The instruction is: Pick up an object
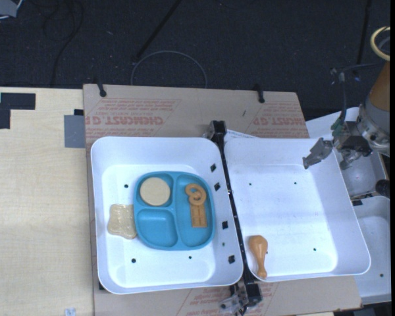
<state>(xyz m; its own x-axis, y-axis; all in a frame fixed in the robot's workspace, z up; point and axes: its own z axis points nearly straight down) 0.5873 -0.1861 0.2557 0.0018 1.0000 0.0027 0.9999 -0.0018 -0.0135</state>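
Observation:
My gripper (330,158) hangs over the right bin's (296,203) far right rim. It is open, with one grey finger (314,155) reaching left and nothing between the two. An orange drumstick-shaped toy (259,254) lies in that bin's near left corner, far from the gripper. In the left bin (115,153) sits a blue divided plate (163,228). The plate holds a round tan disc (154,191) and an orange key-shaped piece (197,205). A pale yellow piece (122,221) lies against the plate's left edge.
A black divider (228,209) runs between the two bins, which rest on a cardboard sheet (184,114). A light wooden benchtop (33,203) lies to the left. White equipment (375,229) stands at the right, beside the arm's wrist (375,120).

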